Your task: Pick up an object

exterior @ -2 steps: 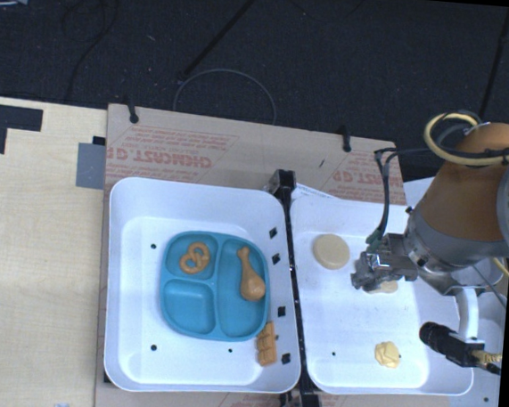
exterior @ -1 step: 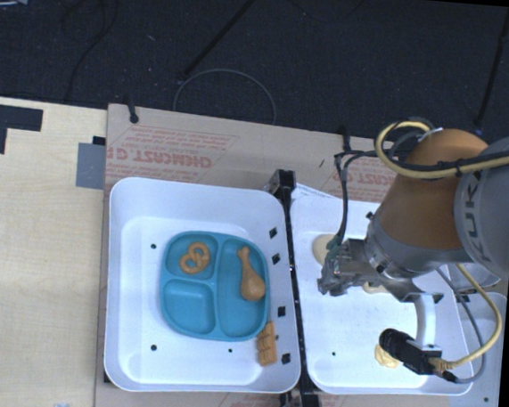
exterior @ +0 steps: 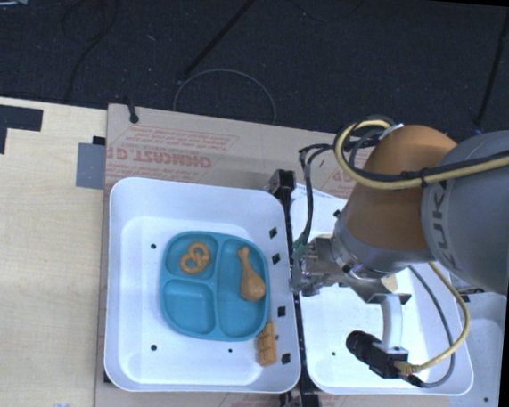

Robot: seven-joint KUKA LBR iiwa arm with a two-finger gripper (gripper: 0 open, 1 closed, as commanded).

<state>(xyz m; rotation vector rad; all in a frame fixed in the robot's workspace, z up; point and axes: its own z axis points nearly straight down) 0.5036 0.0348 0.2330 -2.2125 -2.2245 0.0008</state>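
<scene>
Judging progress, we saw nothing lifted: pretzel [exterior: 195,258] and drumstick [exterior: 250,276] lay in blue tray [exterior: 192,313], left bin [exterior: 147,206]; end effector [exterior: 306,275] state untellable; pick remained.

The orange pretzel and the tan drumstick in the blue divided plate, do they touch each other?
Apart. In the camera view, the orange pretzel lies in the upper-left compartment of the blue divided plate, the tan drumstick in the right one, with a raised divider between them.

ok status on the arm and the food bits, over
Grey arm's gripper over the bin divider. Pretzel and drumstick in blue plastic tray; orange piece beside it. Nothing blocking.
</scene>
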